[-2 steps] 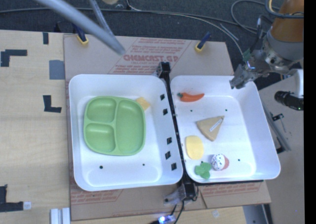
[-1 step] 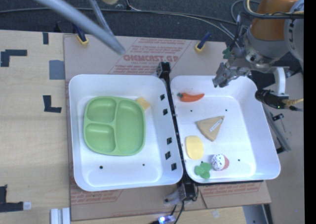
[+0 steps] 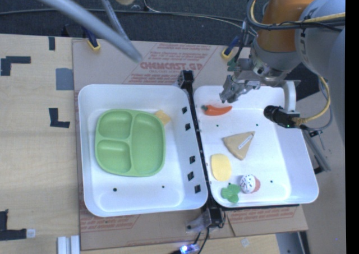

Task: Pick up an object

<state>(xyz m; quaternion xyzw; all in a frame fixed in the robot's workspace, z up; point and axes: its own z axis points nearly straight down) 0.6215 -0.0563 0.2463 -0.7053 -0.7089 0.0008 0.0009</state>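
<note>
Carrot [image 3: 217, 110], small and orange with a green tip, lies flat on the floor of the right bin [image 3: 300, 191] up at 12 o'clock, close to the divider between the 2 bins. The gripper [image 3: 230, 95] hangs right above it, just off the carrot's 1 o'clock end, and how far its fingers are spread cannot be told from this angle; nothing is visibly caught between them. The arm [image 3: 291, 17], grey with its orange band, comes in from 2 o'clock.

Down from the carrot, toward the bin's centre, sits a tan cheese wedge [image 3: 239, 145], well apart from the gripper. At 7 o'clock from the wedge lies a pale yellow oval piece [image 3: 221, 167], near it but not touching. At 6 o'clock in the bin, a green broccoli piece [image 3: 230, 193] sits just beside a white and red round piece [image 3: 248, 183].

Over in the left bin [image 3: 90, 191], a green divided plate [image 3: 130, 142] with 3 compartments lies flat, filling the middle. At the plate's 1 o'clock corner a small yellow piece [image 3: 162, 116] rests against its rim.

Both bins sit side by side on a cardboard sheet [image 3: 168, 59] on the bench.
</note>
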